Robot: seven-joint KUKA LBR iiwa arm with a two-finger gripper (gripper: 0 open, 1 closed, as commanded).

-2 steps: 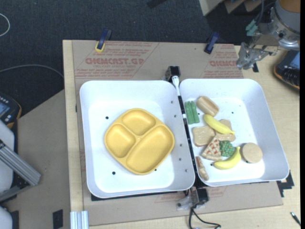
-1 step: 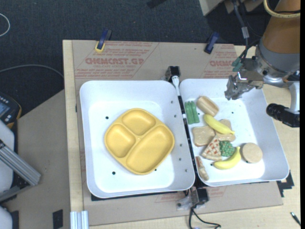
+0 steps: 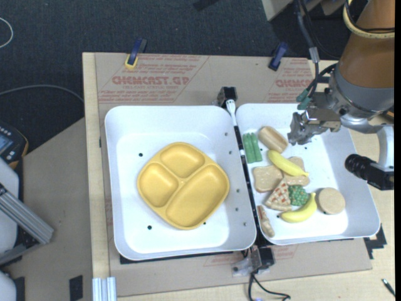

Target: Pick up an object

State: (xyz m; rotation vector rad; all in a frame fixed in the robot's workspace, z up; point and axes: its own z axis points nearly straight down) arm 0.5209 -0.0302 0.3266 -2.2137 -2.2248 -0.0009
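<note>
Two white bins sit side by side on the bench. The left bin (image 3: 125,187) holds one yellow plate (image 3: 182,184) with three hollows. The plate lies flat near the middle of its bin.

The right bin (image 3: 360,193) holds a heap of toy food. Going from left to right there is one green bar (image 3: 251,148) at the heap's 10 o'clock, close to the wall between the bins. At 12 o'clock lies one brown bun (image 3: 273,138). Two bananas show: one (image 3: 285,163) in the middle and one (image 3: 301,211) at 5 o'clock. One pizza slice (image 3: 279,197) lies just under the middle. A small green piece (image 3: 299,197) touches it, too small to name. One tan round (image 3: 329,200) sits at 4 o'clock. The pale bits between these are piled up and partly hidden, so they are hard to tell apart.

The gripper (image 3: 304,130) hangs over the top of the right bin. It is dark and blurry, and you cannot tell how it is set. The bun is at the gripper's 8 o'clock, just beside it. The arm (image 3: 366,55) is cut off at the top right.
</note>
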